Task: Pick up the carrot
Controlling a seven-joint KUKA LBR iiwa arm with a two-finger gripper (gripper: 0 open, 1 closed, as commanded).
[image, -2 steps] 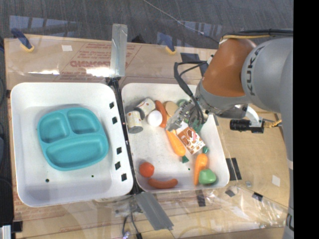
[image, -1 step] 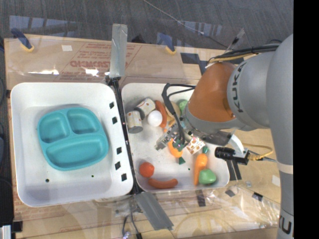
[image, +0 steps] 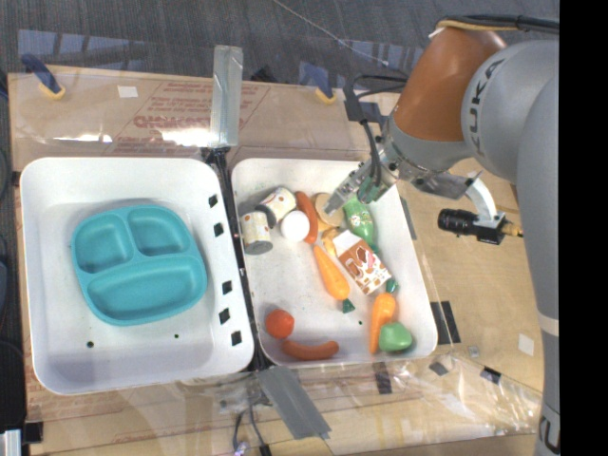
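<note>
An orange carrot (image: pixel 331 270) lies lengthwise in the middle of the right bin (image: pixel 285 283), its small green end pointing to the near side. A second, shorter orange carrot-like piece (image: pixel 382 317) lies near the bin's front right corner beside a green pepper (image: pixel 396 337). My gripper (image: pixel 351 199) hangs at the bin's far right, over a green bottle (image: pixel 360 220), up and to the right of the long carrot. Its fingers look open, with nothing held between them.
The right bin also holds two small cans (image: pixel 256 232), a white egg (image: pixel 294 225), a red sausage (image: pixel 306 212), a printed carton (image: pixel 365 263), a tomato (image: pixel 278 323) and another sausage (image: pixel 309 350). The left bin (image: pixel 57 350) bears a teal divided plate (image: pixel 140 262).
</note>
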